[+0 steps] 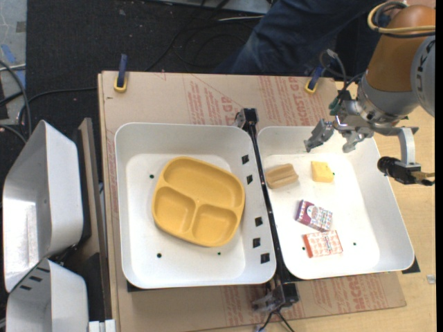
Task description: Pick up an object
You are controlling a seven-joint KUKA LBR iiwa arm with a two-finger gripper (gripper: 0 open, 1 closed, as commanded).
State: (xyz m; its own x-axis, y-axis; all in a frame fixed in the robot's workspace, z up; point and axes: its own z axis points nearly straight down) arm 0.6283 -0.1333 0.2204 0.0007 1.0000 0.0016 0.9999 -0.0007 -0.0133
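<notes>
Objects to choose from lie in the right bin (387,206): a tan block (282,176) near the divider, a small yellow block (322,171) just to its right, a purple-and-white packet (314,215) nearer the middle, and a red-patterned packet (322,243) just below it. All four rest flat on the bin floor, apart from one another, none touching the walls. The left bin (131,185) carries a yellow divided plate (198,200) and nothing else that the arm looks aimed at.

The gripper (337,135) hangs over the far edge of the right bin, above and slightly beyond the yellow block, with its two fingers (318,135) spread apart and nothing between them. The jaws are released, then, and no object is in hand.

By the look of it this is the approach step: the arm is positioned over the bin but has not come down on anything. The yellow block and the tan block are the closest candidates. The next move calls for shifting the spread jaws toward the near side until they straddle one block, lowering to the bin floor, and clenching. The blocks are low and small, so the jaws must descend almost to the floor; the flat packets would be harder to pinch.
</notes>
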